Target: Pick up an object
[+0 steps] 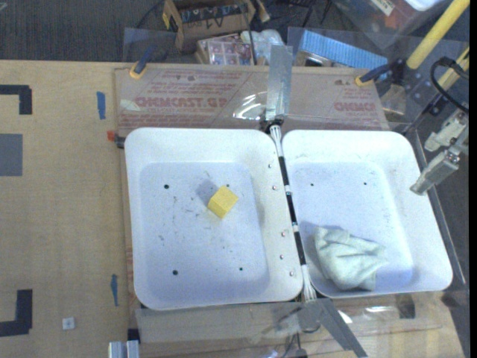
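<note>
A small yellow block [222,201] lies in the middle of the left white bin [149,155]. A crumpled white cloth [347,256] rests in the near part of the right white bin [350,144]. My gripper [434,172] hangs at the right bin's far right rim, just outside the bin wall. It is well apart from both the cloth and the block, and nothing shows in it.
A metal divider strip [280,88] stands behind the seam between the bins. Cardboard and clutter [216,21] lie beyond the back edge. A yellow pole [440,22] and cables stand at the upper right. A plain wooden bench top [59,200] spreads to the left.
</note>
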`<state>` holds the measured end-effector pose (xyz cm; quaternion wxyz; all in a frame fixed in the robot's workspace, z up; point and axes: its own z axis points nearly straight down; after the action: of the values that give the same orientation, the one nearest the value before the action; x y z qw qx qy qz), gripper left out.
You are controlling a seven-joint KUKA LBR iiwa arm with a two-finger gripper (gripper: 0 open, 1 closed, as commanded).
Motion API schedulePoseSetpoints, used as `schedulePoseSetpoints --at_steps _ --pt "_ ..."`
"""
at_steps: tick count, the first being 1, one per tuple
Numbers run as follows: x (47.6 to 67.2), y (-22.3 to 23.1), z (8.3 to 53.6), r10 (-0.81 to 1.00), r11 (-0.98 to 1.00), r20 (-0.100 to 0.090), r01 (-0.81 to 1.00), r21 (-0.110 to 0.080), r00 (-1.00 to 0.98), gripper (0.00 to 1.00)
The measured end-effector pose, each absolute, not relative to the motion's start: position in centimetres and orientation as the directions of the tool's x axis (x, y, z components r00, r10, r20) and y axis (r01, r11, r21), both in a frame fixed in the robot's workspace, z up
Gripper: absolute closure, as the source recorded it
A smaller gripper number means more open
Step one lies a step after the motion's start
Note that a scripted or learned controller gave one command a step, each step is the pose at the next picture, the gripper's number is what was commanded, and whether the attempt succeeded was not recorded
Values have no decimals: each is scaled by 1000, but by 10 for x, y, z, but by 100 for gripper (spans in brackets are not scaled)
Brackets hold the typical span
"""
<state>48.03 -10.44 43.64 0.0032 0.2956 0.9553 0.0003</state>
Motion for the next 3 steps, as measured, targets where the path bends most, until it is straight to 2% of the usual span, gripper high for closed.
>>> schedulePoseSetpoints --at_steps 1,2,3 --pt "480 -112 435 322 947 -6 322 1 -947 0" --pt "481 -150 437 -139 990 -11 -139 -4 -990 0" --pt "494 -161 398 -533 846 -5 -533 -3 -846 0"
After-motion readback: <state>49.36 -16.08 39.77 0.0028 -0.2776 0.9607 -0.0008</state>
